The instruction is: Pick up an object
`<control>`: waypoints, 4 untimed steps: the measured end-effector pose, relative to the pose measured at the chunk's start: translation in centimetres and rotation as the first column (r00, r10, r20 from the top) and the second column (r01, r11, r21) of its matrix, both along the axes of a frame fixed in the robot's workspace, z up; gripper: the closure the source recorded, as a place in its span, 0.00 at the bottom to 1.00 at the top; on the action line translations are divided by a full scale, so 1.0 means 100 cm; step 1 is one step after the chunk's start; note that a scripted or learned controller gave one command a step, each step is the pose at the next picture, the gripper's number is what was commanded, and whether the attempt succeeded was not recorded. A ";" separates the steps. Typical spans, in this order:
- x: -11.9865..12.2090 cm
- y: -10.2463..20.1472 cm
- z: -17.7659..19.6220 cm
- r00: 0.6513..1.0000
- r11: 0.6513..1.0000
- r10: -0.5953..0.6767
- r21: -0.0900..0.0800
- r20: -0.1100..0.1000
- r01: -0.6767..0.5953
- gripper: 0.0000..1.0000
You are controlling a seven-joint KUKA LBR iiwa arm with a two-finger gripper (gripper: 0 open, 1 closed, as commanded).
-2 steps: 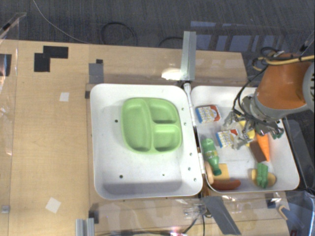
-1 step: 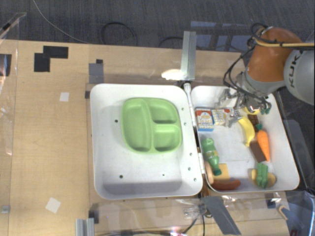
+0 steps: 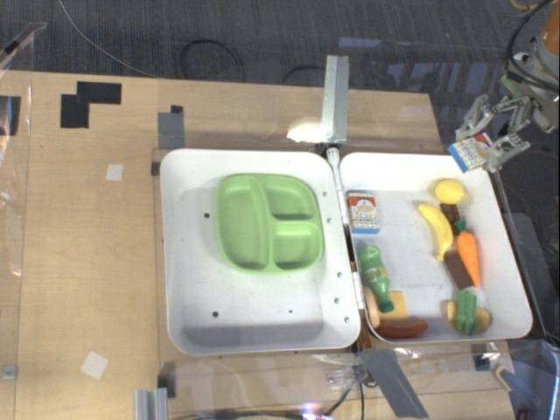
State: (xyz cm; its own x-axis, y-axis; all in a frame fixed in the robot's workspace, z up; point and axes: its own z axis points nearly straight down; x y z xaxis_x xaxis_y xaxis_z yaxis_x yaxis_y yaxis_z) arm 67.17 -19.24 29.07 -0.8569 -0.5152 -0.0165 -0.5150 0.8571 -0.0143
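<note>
The gripper hovers above the right bin's far corner pinching a small blue-and-white card that, thinly held, could slip free.

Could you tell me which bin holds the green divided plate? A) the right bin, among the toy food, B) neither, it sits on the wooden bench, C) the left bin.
C: the green divided plate lies inside the left bin, apart from the banana and carrot in the right bin.
</note>
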 end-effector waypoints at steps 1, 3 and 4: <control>0.003 -0.012 -0.185 0.983 0.983 0.185 -0.002 -0.001 -0.185 1.00; -0.053 -0.011 -0.203 0.983 0.983 0.186 0.005 -0.011 -0.186 0.00; -0.108 -0.012 -0.202 0.980 0.981 0.196 0.002 -0.011 -0.196 0.00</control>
